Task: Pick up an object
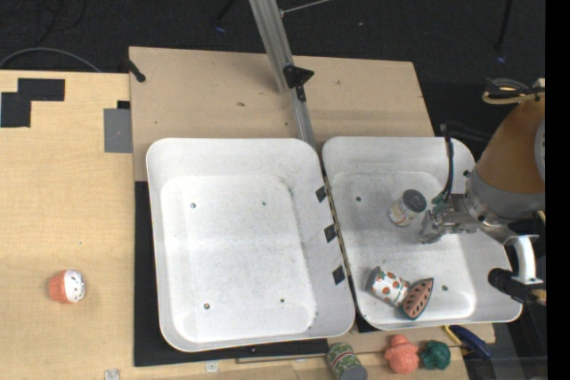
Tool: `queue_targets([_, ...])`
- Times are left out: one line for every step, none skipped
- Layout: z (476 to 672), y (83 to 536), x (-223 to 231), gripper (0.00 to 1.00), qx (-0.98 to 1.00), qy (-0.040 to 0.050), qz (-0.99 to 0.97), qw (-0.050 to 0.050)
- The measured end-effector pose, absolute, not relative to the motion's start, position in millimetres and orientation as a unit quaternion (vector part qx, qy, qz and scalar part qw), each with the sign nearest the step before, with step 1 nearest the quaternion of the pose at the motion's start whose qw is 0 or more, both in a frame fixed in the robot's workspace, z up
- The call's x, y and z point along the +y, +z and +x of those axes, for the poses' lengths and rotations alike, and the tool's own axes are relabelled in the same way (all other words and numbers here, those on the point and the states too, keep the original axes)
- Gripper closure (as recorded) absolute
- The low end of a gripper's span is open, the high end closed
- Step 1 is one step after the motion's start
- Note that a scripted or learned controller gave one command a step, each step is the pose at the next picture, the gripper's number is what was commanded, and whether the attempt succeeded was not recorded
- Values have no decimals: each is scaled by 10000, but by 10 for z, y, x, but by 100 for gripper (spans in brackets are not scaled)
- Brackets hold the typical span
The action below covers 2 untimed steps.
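Along the worktop's (71, 191) near edge, below the bins, lie a green toy (435, 355), a pink toy (402, 354) and a small can (342, 360). No writing is legible anywhere. Left bin (178, 165); right bin (374, 157) holds a spotted cup (387, 285), a shell-like piece (417, 298) touching it, and a jar (409, 206). Reaching in low from the right, the arm (512, 165) sets its pincer (434, 222) just beside the jar (open or clenched, I cannot tell).

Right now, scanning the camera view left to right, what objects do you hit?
Orange-and-white ball on the wooden bench → left white bin → small can below the bins → white cup with red dots in the right bin → green object → gripper → orange-banded arm.
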<state>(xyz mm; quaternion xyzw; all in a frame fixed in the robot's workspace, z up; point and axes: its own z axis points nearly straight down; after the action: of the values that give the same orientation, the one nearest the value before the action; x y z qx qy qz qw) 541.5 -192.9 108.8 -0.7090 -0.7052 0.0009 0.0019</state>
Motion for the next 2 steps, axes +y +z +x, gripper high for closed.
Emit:
queue_targets([5390,1689,-1869,100,-7077,-8,-7065,-10])
queue_targets([5382,2322,-1875,100,-7077,-11,-7066,-21])
